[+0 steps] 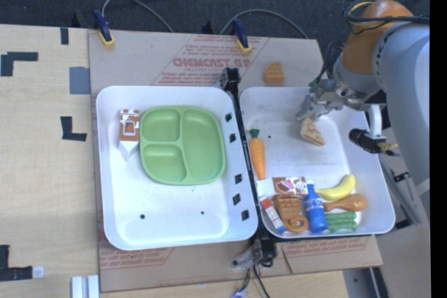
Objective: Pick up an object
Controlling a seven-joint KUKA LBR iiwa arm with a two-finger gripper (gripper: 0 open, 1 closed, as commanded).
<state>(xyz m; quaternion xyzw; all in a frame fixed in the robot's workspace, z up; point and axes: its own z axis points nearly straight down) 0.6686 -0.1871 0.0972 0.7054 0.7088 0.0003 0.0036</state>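
My gripper (313,110) hangs over the back of the right bin (279,105), reaching in from the right, and stands open. Just below its fingertips a tan wedge-shaped piece (312,132) lies on the bin floor, touching or nearly touching them, not clearly held between them. Left of it an orange carrot (258,158) lies along the bin's left wall. A heap at the bin's front holds a yellow banana (339,188), a blue bottle (315,209), a brown pretzel-like piece (290,211) and green items (341,221).
The left bin (167,227) holds a green divided plate (183,145) and a small carton (128,129) at its left. An orange block (274,73) sits on the cardboard behind the bins. Black clips (230,77) join the bins in the middle.
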